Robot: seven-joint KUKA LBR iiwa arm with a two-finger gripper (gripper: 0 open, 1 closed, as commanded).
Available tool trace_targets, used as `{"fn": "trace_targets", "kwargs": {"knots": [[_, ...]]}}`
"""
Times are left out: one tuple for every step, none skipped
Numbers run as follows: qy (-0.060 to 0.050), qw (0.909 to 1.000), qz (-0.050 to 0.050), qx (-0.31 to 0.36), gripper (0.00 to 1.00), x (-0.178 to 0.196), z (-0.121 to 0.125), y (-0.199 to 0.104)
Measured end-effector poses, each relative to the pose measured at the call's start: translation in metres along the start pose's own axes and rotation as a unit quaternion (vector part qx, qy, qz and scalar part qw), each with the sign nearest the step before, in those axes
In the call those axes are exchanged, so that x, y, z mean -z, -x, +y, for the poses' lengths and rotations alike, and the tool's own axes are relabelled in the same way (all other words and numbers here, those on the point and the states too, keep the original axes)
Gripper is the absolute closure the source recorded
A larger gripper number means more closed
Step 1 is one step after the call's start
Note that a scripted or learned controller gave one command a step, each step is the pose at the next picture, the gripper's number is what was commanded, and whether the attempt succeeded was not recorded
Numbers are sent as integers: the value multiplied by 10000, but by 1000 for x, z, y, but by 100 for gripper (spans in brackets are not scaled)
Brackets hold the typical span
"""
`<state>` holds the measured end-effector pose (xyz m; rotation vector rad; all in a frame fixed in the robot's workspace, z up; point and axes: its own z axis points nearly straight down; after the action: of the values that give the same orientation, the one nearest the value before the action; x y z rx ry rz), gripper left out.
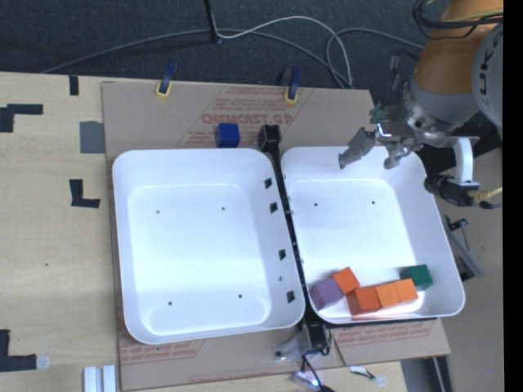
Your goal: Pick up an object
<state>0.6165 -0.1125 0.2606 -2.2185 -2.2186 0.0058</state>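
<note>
step: approach, nothing grabbed yet. gripper (369,155) hangs over the far rim of the right bin (425,211), fingers spread apart, nothing between them.

the blocks sit well apart from it, bunched in the near corner of that bin: purple block (326,291), small orange block (346,279), a darker orange block (364,300) touching a lighter orange block (397,293), and a green block (420,277) at the right end, just beside the near wall.

next move, my read: travel toward the near side of the bin, pick one target, drop with the fingers either side of it. crowding is the problem; the green block or the small orange one look the most exposed. the wall may block one finger on the row pieces.

orientation: the two orange blocks read as one bar, long axis running left-right along the near wall, tilted slightly up to the right. small orange block is turned diamond-wise. closing across the short axis looks best.

blue block (228,134) lies outside on the cardboard (245,113), behind the left bin (196,243).
</note>
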Motion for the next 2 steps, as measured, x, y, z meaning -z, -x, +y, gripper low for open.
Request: {"fn": "trace_targets", "kwargs": {"knots": [[27, 10000, -2, 2, 0, 3, 1, 0], [0, 10000, 1, 3, 0, -55, 6, -8]]}}
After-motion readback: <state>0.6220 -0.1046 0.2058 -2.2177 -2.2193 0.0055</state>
